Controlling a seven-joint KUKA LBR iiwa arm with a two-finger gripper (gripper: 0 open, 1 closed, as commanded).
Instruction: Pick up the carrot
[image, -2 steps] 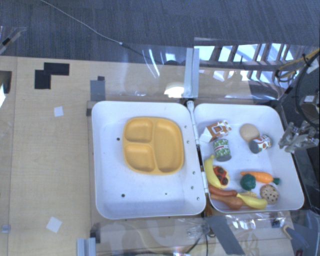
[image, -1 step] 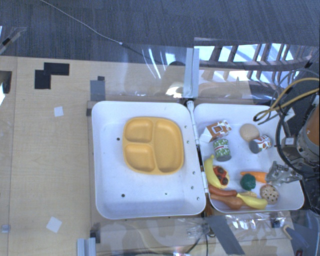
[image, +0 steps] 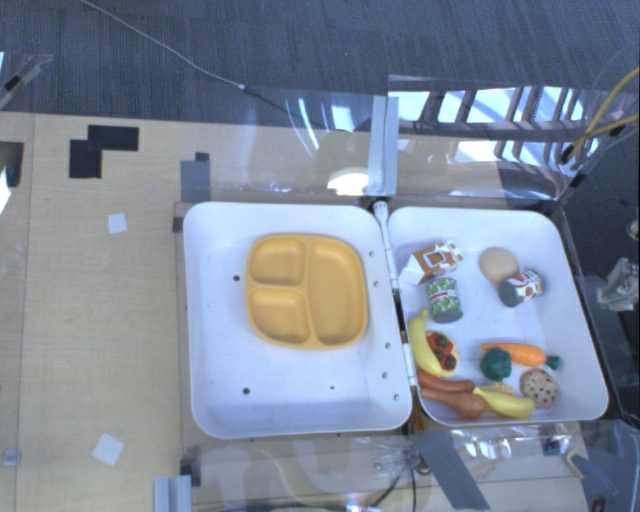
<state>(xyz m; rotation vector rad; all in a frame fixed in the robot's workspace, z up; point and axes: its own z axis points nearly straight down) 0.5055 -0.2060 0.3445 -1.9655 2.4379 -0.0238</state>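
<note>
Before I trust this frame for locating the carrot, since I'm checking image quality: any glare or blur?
In the camera view, a bright glare patch sits on the clear panel behind the bins; the carrot in the right bin is evenly lit and reasonably sharp, with soft shadows.

We see the wooden bench carrying two white bins, the left bin touching the right bin.

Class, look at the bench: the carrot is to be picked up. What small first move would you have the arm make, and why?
Probably bring the gripper over the right bin and centre it above the carrot. The carrot lies flat and untouched, and broccoli sits against its lower side, with a cookie just below, so lining up first should avoid grabbing a neighbour.
</note>
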